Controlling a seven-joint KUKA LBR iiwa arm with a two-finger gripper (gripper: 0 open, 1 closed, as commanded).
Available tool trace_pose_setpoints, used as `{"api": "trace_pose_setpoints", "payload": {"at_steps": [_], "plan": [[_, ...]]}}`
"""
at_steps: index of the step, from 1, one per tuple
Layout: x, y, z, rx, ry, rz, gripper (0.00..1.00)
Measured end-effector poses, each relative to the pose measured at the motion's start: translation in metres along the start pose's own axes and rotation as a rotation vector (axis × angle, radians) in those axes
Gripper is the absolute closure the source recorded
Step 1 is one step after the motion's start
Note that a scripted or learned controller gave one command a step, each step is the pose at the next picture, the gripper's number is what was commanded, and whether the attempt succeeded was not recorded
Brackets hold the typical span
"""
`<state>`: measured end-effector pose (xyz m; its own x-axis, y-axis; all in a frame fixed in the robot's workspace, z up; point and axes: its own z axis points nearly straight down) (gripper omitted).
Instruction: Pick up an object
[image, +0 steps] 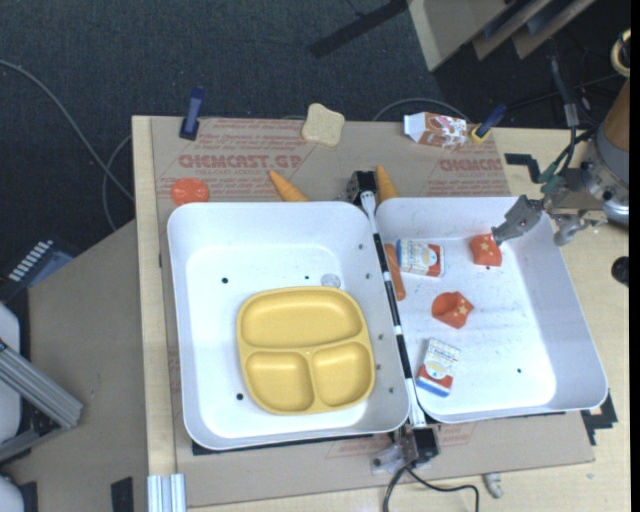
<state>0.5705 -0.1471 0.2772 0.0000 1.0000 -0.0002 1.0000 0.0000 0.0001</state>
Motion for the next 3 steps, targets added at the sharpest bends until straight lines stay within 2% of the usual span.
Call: {"api": "trace_pose_setpoints", "payload": {"at_steps": [1, 2, 3], "plan": [[0.034, -0.004, 0.115, 0.003, 0.001, -0.001, 0.00], [0.040, -0.005, 0.193, 0.001, 0.001, 0.000, 0.00], [0.040, -0.005, 0.183, -0.001, 0.000, 0.001, 1.00]]}}
